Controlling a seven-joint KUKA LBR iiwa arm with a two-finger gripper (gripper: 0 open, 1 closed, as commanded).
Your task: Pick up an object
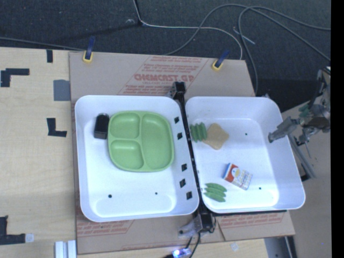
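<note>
On the bench, the end effector (277, 133) hangs over the right white bin's (269, 107) rim, grip unreadable, small red-and-white carton (237, 176) lying nearest, probably next.

Red print running across brown cardboard sheet (161, 74) under the bins, along its far edge, letters upside down in camera view: reading roughly "CHEMCAST GP", smaller lines beside it too blurred to read. More red print showing on same sheet's near edge, illegible. Small red-white-blue box (237, 176) in right bin (269, 109) carrying printing, too small to read.
</note>
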